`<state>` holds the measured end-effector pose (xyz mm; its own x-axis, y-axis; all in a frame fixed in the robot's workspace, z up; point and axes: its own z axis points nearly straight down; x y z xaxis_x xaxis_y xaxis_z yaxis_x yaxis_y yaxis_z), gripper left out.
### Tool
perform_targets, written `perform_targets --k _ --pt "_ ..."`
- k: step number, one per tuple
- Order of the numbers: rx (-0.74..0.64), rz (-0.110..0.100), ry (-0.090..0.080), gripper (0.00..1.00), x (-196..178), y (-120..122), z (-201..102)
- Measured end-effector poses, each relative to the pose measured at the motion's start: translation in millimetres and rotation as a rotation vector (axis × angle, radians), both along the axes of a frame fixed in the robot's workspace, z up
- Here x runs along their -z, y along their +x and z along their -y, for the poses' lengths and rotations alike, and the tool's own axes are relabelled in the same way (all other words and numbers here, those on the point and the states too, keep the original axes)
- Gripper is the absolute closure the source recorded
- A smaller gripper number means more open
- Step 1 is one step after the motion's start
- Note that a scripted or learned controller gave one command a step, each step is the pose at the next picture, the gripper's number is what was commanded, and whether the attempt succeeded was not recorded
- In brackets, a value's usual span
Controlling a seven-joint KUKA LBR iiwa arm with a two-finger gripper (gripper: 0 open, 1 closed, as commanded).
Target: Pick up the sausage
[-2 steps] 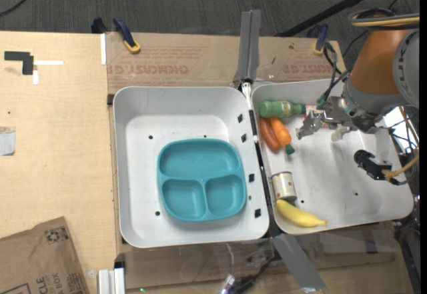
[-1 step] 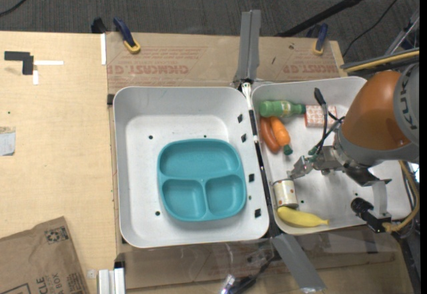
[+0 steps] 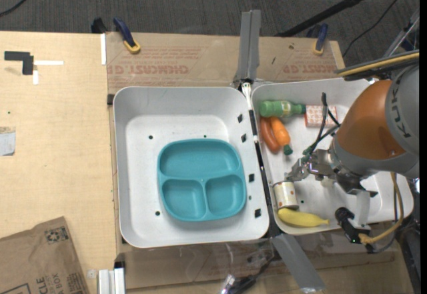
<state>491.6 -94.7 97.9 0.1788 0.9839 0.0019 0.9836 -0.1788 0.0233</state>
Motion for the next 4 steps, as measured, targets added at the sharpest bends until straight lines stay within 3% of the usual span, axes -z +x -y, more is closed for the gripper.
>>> perform_targets --k 1,2,3,4 --pt "0.252 0.001 0.009 0.00 -0.4 -2.3 -1.2" --pt "0.241 0.000 0.017 0.00 -4.1 -2.8 30.6" --pt "0.801 0.007 0.023 0.00 -3.4 -2.6 14.7" --pt "0.933 0.006 0.030 0.00 -9.6 82.9 57.6"
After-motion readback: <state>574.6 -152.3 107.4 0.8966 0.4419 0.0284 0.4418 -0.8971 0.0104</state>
